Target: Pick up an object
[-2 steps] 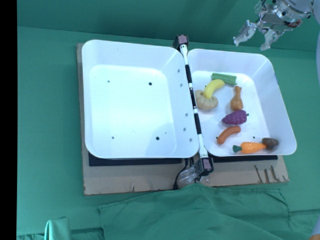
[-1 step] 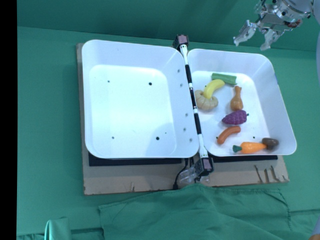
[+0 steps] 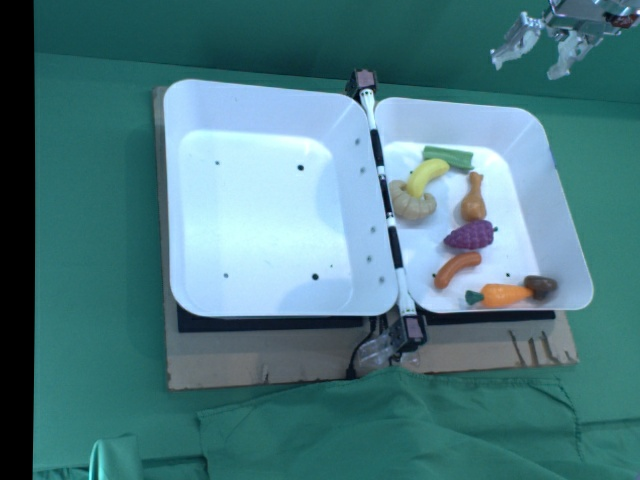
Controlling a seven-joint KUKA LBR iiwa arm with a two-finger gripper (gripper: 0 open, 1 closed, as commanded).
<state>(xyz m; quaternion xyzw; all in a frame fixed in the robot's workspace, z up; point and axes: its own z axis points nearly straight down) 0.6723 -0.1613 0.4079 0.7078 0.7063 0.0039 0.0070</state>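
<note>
Gripper [image 3: 540, 52] high at 1 o'clock, spread wide, holding nothing. Toys crowded in right bin [image 3: 556, 230] at 3 o'clock: banana [image 3: 428, 175] touching gourd [image 3: 412, 204], carrot [image 3: 503, 294] touching mushroom [image 3: 541, 286]. Risk: pinching two, or slipping off round shapes.

Two white bins on the bench: the left bin [image 3: 200, 118] and the right bin [image 3: 530, 148]. In the right one, eight toy foods: one banana [image 3: 427, 175], one cucumber [image 3: 448, 155], one drumstick [image 3: 473, 198], one garlic bulb [image 3: 412, 204], one grape bunch [image 3: 469, 235], one sausage [image 3: 457, 268], one carrot [image 3: 500, 294], one brown mushroom [image 3: 541, 286].
</note>
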